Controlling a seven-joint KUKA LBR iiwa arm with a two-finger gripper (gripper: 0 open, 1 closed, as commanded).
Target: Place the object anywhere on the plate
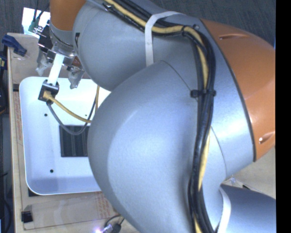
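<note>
My gripper (57,76) hangs over the far edge of the left white bin (34,144), at the upper left of the camera view. Its two grey fingers (73,79) stand apart, so it is open, and no loose object sits between them. A white bar with a black end (49,88) and a yellow cable (68,111) hang down from the wrist between the fingers. The bulky grey and orange arm (174,130) covers most of the bench and hides the right bin. A dark rectangular patch (72,141) lies on the left bin's floor, partly under the arm.
The bin's near wall (58,186) and left wall (23,130) are in sight, with the wooden bench (63,210) in front. Tools and clutter (0,81) lie past the bench's left edge. A black cable bundle (203,96) runs along the arm.
</note>
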